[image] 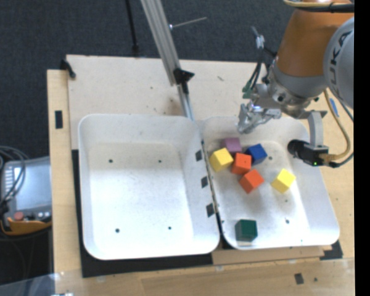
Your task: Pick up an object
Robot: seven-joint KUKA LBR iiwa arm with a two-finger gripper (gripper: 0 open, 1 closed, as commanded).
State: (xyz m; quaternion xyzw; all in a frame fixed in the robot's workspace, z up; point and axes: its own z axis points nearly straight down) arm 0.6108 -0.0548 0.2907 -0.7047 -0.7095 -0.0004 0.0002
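The hand (pixel 248 123) hangs at the end of the grey arm with the orange band (pixel 308 39), over the far edge of the right-hand shallow white plastic bin (pixel 308 227). From where I stand its metal tips point down and to the left, but whether they are apart or together I cannot tell, and nothing shows between them.

Just below the hand, toward me, sits a cluster of small cubes, seven in all. Nearest the hand is one pale purple cube (pixel 233 144), almost under the tips. Beside it, a little to the right, is one blue cube (pixel 257 153). A yellow cube (pixel 221 158) lies to the left of the purple one, touching or nearly touching an orange cube (pixel 242 163). A second orange cube (pixel 252 180) rests just nearer to me. A second yellow cube (pixel 283 180) stands apart, off to the right. One dark green cube (pixel 246 229) lies well away from the hand, near the bin's front edge.

So that is two yellow, two orange, one purple, one blue, one green.

To the hand's left, the second white bin (pixel 92 165) sits alongside the first on the pale tabletop (pixel 123 85).
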